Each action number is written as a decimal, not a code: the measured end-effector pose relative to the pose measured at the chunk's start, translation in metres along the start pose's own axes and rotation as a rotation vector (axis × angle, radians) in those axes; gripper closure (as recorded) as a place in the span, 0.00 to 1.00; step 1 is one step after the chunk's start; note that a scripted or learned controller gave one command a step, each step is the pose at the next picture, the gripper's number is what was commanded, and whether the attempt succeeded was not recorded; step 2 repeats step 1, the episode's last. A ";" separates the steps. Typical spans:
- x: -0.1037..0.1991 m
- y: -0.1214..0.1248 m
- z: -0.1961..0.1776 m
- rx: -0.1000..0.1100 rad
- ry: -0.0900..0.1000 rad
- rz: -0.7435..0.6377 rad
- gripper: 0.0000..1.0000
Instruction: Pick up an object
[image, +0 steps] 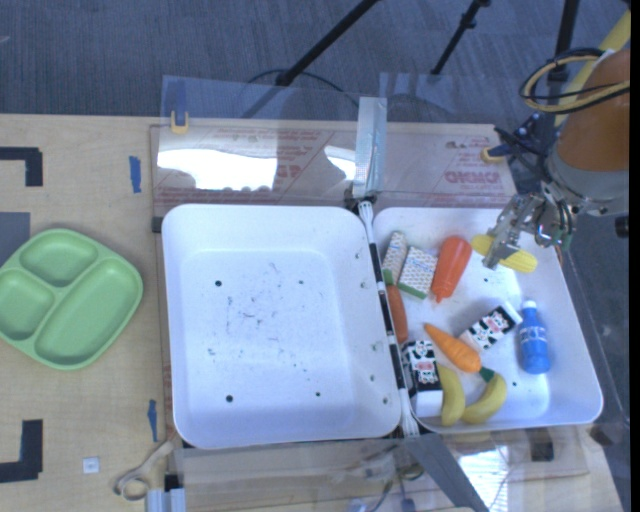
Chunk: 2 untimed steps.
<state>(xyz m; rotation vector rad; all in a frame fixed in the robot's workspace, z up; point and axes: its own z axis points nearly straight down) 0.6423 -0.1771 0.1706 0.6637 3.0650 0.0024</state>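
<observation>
The gripper (503, 243) hung over the right bin (575, 400), toward the bin's one o'clock corner, its fingers pointing down at a yellow object, perhaps a corn cob (512, 258), lying just beneath them. How far the jaws stood apart could not be told, and nothing showed between them. At nine o'clock from the corn lay an orange pepper-like piece (450, 266), with a patterned carton (417, 269) just beside it. At the bin's centre lay a carrot (455, 348) and a black-and-white cow-print box (491, 326); a blue bottle (533, 339) lay at three o'clock from them. A banana (470, 398) rested at six o'clock. The left bin (190, 240) sat alongside, and a green divided plate (68, 296) lay well apart at nine o'clock on the bench (80, 150).
</observation>
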 end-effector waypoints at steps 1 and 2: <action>0.014 0.046 -0.027 0.000 -0.002 0.083 1.00; 0.014 0.046 -0.027 0.000 -0.002 0.083 1.00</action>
